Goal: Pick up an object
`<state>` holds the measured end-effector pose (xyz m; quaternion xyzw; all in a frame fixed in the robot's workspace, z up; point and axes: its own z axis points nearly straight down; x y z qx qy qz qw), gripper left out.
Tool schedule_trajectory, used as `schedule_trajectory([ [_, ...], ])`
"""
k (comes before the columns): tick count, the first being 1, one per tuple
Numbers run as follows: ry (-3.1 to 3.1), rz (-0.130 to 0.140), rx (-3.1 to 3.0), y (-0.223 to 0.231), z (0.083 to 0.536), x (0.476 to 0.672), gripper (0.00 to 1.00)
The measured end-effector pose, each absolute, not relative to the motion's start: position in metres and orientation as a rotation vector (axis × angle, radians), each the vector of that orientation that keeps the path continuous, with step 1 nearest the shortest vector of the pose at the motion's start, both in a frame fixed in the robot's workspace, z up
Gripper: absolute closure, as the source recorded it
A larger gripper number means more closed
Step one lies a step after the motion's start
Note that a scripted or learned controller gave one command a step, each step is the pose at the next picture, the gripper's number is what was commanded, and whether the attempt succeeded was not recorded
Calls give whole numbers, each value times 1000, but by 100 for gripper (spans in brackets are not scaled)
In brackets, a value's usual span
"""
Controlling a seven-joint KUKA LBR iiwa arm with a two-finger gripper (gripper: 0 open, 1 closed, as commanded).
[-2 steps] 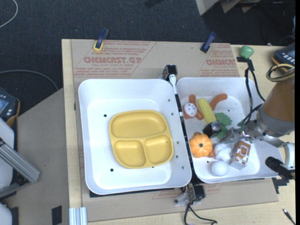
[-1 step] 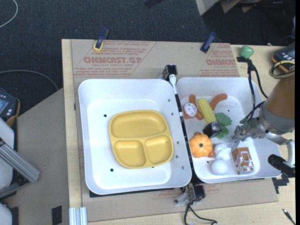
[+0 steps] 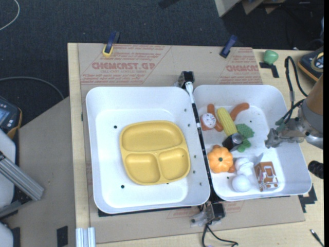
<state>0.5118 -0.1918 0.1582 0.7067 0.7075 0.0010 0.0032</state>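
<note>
The right bin [image 3: 291, 175] holds several toys: an orange pumpkin [image 3: 221, 160], a yellow corn cob [image 3: 226, 120], an orange sausage [image 3: 239, 109], a small round clock face [image 3: 208, 120], a green leafy piece [image 3: 245, 131], a dark can [image 3: 232, 141], a white egg [image 3: 240, 183] and a brown-and-white box [image 3: 266, 175]. My gripper [image 3: 271, 139] hangs over the bin's right half. It is right of the green piece and above the box, and nothing shows in its grasp.
The left bin [image 3: 97, 138] holds a yellow divided plate [image 3: 153, 152]. Blue clamps [image 3: 110, 44] [image 3: 228, 46] sit on the board's far edge. A green ball [image 3: 270, 56] lies outside the bins at the back right. Cables run near the arm at the right.
</note>
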Motion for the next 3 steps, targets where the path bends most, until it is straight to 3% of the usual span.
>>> schedule_trajectory([
  [1, 2216, 4, 2215, -202, 207, 512, 100],
  [2, 2219, 2, 2217, -202, 226, 514, 100],
  [3, 2227, 0, 2219, -154, 225, 504, 100],
])
